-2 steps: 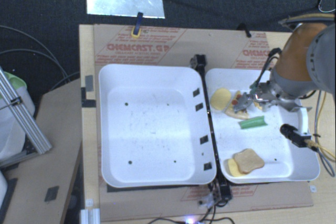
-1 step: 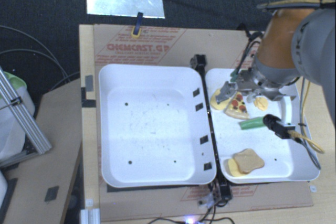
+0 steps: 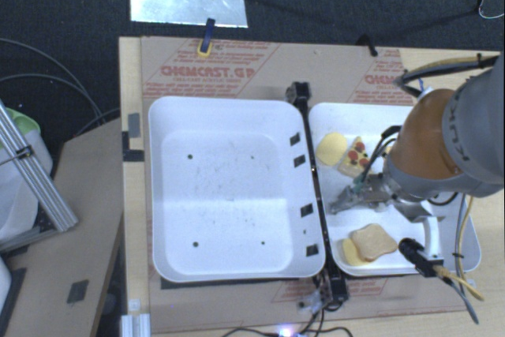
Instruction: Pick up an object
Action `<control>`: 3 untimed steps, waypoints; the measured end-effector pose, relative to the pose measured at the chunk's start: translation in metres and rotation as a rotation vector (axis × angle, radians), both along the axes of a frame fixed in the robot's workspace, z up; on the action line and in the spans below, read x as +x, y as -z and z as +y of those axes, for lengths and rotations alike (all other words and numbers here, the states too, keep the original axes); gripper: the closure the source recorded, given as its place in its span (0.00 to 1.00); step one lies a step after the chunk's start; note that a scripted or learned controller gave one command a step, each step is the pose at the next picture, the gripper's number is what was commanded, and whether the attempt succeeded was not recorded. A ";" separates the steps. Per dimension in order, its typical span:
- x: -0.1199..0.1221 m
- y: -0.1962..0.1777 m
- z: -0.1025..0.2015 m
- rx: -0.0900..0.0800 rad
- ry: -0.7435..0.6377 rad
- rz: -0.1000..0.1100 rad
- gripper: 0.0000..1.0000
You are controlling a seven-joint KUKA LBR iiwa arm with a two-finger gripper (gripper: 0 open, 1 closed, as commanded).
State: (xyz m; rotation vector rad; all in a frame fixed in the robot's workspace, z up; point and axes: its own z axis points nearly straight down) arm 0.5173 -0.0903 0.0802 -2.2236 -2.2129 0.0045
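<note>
We're hovering the gripper (image 3: 341, 204) low in the right bin (image 3: 331, 116); can't tell its state (blurred). Toast (image 3: 372, 241) sitting at its 5 o'clock, yellow piece (image 3: 332, 146) at 12, both untouched.

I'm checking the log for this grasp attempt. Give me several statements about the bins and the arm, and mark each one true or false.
1. The toast-like slice lies in the right bin. True.
2. The left bin holds the yellow round item. False: the yellow round item lies in the right bin, near its upper left.
3. The pincer hangs over the right bin. True.
4. The arm reaches in from the left of the view. False: the arm comes in from the right.
5. The toast-like slice sits between the pincer's fingers. False: it lies on the bin floor, below the pincer in the view.
</note>
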 end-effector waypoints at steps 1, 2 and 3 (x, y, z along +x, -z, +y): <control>0.057 -0.005 -0.048 -0.005 -0.005 -0.012 0.00; 0.123 -0.038 -0.071 -0.005 -0.010 -0.017 0.00; 0.041 -0.004 -0.121 -0.004 0.001 -0.004 0.00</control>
